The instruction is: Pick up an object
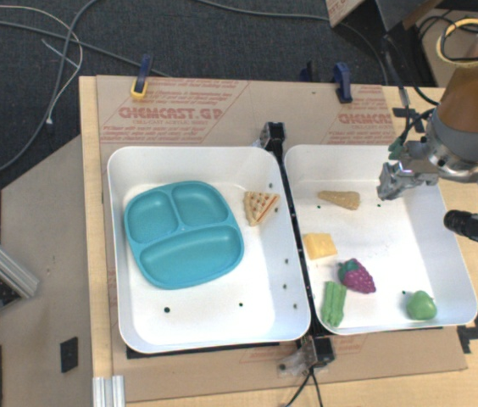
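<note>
In the right bin point(442, 253) lie a tan bread wedge point(340, 199), a yellow cheese block point(319, 246), a purple grape bunch point(357, 276), a green pod point(333, 303) and a green pepper point(421, 305). My gripper point(394, 181) hangs over the bin's upper right part, right of the bread wedge and apart from it. Nothing shows between its fingers.
The left bin point(137, 312) holds a teal divided plate point(185, 233) and a waffle piece point(260, 205) near the centre divider. Blue clamps point(142, 75) point(341, 81) grip the cardboard base at the back. Cables run across the dark floor behind.
</note>
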Controlling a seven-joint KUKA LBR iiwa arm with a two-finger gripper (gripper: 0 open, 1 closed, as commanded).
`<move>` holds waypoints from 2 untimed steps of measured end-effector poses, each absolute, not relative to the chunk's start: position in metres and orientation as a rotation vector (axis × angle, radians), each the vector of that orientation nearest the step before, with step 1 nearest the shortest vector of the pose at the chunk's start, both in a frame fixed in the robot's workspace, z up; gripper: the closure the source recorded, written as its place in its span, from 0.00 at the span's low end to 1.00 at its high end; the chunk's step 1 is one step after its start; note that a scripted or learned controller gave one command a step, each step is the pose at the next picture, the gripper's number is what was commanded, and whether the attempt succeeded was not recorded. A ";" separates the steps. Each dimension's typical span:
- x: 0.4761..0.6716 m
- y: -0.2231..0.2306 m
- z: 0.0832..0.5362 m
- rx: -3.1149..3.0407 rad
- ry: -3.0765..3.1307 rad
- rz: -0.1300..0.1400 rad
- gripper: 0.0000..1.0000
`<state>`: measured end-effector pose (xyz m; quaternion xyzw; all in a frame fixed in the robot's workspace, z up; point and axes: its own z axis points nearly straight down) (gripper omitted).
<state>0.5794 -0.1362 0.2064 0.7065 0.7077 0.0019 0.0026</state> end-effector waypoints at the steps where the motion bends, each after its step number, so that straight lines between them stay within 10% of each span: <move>1: 0.581 -0.136 0.260 2.216 2.219 0.005 1.00; 2: 0.580 -0.081 0.263 2.218 2.229 0.003 1.00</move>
